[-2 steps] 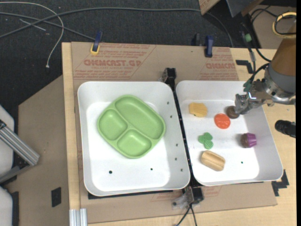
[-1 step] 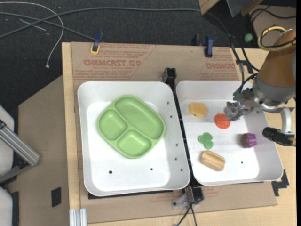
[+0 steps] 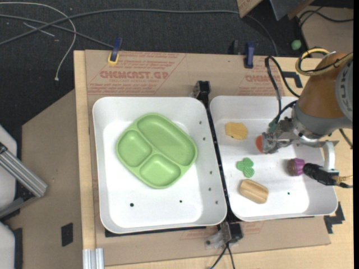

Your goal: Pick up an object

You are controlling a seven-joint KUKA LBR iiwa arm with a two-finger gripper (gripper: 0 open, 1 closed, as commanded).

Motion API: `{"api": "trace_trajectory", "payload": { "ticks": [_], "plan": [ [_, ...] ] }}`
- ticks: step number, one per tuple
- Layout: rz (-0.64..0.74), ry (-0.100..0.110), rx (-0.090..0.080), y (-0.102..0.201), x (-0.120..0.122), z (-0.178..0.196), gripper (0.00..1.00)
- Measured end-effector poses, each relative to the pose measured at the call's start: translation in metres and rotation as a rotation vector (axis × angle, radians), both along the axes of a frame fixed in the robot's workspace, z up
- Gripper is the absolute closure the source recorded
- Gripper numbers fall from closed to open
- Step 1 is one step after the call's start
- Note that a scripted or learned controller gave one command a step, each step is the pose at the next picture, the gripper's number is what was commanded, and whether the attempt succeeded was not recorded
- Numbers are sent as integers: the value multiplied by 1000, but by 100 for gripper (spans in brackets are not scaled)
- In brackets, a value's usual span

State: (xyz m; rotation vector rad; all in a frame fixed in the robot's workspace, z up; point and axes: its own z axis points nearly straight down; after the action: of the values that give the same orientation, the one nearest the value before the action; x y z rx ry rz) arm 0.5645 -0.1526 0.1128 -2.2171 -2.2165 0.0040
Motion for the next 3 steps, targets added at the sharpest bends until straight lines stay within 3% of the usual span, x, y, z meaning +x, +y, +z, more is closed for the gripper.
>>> {"api": "trace_trajectory", "payload": {
  "ticks": [1,3],
  "plan": [
    [0,-7,-2,-1,2,14,100],
    [1,-12,-4,4,-6,111,100]
  ]
}}
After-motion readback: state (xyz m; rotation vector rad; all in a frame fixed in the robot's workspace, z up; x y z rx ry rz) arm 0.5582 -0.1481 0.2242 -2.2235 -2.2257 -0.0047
